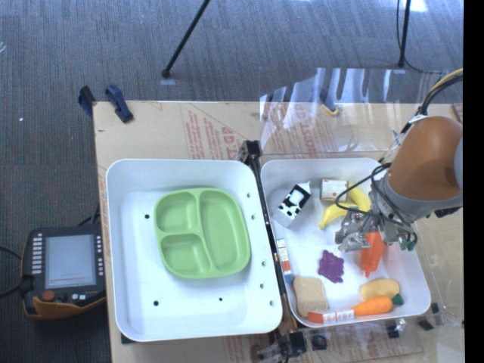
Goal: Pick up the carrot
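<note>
While the gripper (361,237) hangs low over the right bin (302,174), you are at the approach step, and the carrot (372,306) is not yet taken. Far to the gripper's left, a green divided plate (203,231) sits in the other bin. Closer on that side are a black-and-white toy (293,202), a purple bunch of grapes (330,266) and a slice of bread (310,294). A banana (337,212) lies just beside the gripper. You cannot tell whether the gripper is apart or together; cables and its body hide this. An orange-red tapered piece (371,254) sits right against it, and its identity is unclear.

The carrot lies nearer the camera than the gripper, by the bin's near wall and just past a yellow potato-like piece (378,288). Its long axis runs nearly across the view, rising slightly to the right, with the green top on the right and the tip pointing left. The next move probably calls for shifting toward that wall, turning the wrist across the carrot, then descending.
</note>
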`<state>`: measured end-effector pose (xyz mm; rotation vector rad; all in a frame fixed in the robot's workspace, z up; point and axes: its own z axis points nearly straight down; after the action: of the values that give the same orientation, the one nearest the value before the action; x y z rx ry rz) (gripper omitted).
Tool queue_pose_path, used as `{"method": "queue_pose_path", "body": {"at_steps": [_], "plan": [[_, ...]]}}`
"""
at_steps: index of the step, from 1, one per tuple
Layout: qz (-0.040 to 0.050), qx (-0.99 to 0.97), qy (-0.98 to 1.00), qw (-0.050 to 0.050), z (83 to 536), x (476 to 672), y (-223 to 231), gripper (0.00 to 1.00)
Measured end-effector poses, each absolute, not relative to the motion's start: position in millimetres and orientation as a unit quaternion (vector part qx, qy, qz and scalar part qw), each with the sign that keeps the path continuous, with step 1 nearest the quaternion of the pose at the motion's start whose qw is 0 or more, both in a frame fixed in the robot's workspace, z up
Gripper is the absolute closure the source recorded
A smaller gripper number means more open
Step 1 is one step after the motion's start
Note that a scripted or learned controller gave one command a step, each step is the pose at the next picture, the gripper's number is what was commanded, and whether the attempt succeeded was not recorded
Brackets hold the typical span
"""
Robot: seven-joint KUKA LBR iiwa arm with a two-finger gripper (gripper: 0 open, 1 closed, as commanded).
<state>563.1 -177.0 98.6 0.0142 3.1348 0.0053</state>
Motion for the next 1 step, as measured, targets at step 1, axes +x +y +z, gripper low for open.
{"method": "queue_pose_path", "body": {"at_steps": [1], "plan": [[0.0015,0.134,0.991,0.000,126.3,552.6,-84.6,1.00]]}}
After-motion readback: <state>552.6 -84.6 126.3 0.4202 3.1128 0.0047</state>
